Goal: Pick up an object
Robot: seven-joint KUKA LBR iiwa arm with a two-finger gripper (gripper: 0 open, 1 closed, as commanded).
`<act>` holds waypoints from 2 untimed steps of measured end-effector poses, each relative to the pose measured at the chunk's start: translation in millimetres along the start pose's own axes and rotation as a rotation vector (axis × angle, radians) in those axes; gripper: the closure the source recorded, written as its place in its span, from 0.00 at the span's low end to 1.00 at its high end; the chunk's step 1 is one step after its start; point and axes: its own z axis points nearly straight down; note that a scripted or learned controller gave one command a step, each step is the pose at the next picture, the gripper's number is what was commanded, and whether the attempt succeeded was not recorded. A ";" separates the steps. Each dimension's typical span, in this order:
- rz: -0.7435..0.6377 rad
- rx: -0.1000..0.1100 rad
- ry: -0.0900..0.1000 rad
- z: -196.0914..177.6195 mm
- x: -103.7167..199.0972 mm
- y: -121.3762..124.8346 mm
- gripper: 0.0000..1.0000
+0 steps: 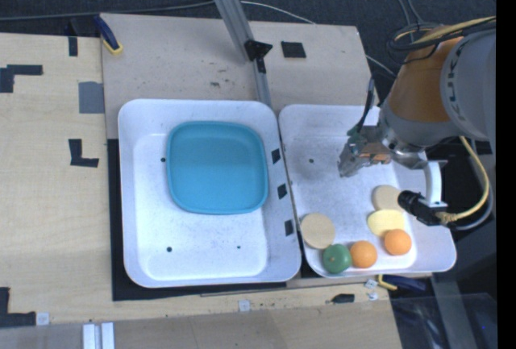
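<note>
End effector (352, 163) low, pointing down-left

A single fixed camera looks down at a slant from above the bench (48, 178), far enough back to take in both white bins: the right bin (322, 138) directly beneath the gripper (352, 164), the left bin (141, 194) well off to the gripper's left.

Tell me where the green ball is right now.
The green ball sits at the near edge of the right bin, between the tan disc and an orange ball.
</note>
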 end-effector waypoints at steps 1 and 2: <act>0.001 0.000 0.000 -61.5 -4.7 0.6 1.00; 0.001 0.000 0.000 -111.6 -14.8 0.0 1.00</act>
